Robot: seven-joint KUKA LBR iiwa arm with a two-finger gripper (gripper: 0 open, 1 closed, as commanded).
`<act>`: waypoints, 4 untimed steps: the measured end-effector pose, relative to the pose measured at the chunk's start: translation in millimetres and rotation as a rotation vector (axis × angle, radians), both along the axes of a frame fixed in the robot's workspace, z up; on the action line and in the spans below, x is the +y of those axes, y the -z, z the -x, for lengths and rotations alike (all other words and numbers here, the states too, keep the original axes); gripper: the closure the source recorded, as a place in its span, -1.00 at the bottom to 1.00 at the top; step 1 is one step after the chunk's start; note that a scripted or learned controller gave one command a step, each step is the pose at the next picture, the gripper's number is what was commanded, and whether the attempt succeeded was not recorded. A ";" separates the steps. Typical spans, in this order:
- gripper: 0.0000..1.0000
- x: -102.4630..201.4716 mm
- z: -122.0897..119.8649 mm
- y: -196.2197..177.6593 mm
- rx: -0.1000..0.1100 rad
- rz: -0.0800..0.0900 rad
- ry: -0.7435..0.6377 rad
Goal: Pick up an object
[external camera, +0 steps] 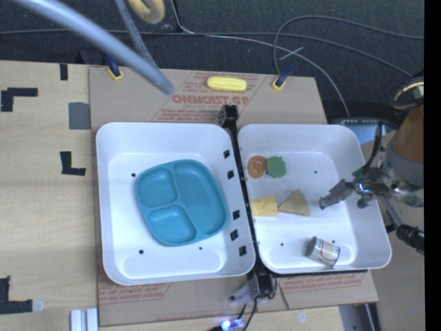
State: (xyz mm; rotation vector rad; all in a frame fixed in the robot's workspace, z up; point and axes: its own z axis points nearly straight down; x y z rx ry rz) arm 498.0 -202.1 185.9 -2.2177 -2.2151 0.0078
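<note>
Two white bins sit side by side on the table. The left bin (pixel 117 185) holds one thing: a blue plate (pixel 180 201) with three compartments, lying flat near the middle of the bin.

The right bin (pixel 368 254) holds five small things. Near its upper left are an orange round piece (pixel 257 166) and a green knobbly piece (pixel 275 166), just beside each other and seemingly touching. Below them lie two yellow pieces: a pale yellow block (pixel 264 206) close to the wall between the bins, and a tan wedge (pixel 296 203) right next to it. A single small metal can (pixel 322 251) lies on its side near the bin's front wall, well apart from the rest.

The arm (pixel 406 154) comes in from the right, and its claw (pixel 333 196) hangs over the right side of the right bin, to the right of the wedge. Nothing is between its fingers; how wide they stand I cannot tell from here.

Behind the bins, on a cardboard sheet (pixel 200 95), rests one yellow corn cob (pixel 226 83).
</note>
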 end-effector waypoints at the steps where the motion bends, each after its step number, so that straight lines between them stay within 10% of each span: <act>1: -1.00 -0.2 -2.0 -3.0 -0.007 0.002 -0.002; 3: -1.00 3.6 -10.3 102.6 -0.009 0.004 -0.002; 4: 1.00 2.8 -11.3 89.7 -0.012 0.005 -0.002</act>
